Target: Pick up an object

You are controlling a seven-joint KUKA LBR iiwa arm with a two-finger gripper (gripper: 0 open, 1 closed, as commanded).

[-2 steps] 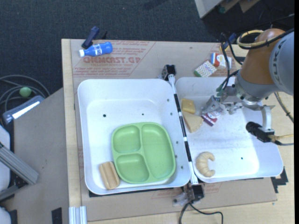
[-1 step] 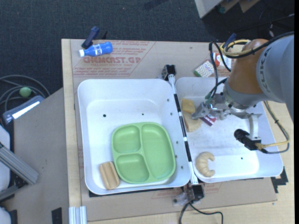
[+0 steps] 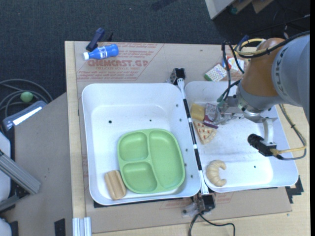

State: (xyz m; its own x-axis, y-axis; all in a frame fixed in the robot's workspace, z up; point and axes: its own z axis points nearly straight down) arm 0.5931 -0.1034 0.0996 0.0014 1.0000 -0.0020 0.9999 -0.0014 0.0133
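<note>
The counter [image 3: 147, 58] is a brown board with red print on it, and it carries two shallow white bins side by side. The left bin [image 3: 98, 107] holds a green tray [image 3: 150, 161] with three compartments, lying in the near half. Just beside the tray's near left corner lies a small tan block [image 3: 114, 184], like a piece of bread, touching or almost touching the tray.

The arm [image 3: 275, 68] comes in from the right and bends down over the right bin [image 3: 275, 173]. Its pincer [image 3: 220, 113] is low at the far left part of this bin, close to the wall between the two bins. I cannot tell how the pincer stands, because the wrist hides much of it.

At the pincer there is a small cluster of things: a yellow wedge [image 3: 197, 112] against the dividing wall, a small purple-grey piece [image 3: 211, 113] just beside the pincer, and under them a waffle piece [image 3: 205, 132] with red marks. If the pincer touches any of them is not clear. A croissant [image 3: 216, 172] lies apart, at the near left corner of the right bin.

On the counter behind the left bin lies a blue and white bottle [image 3: 101, 51] on its side.
</note>
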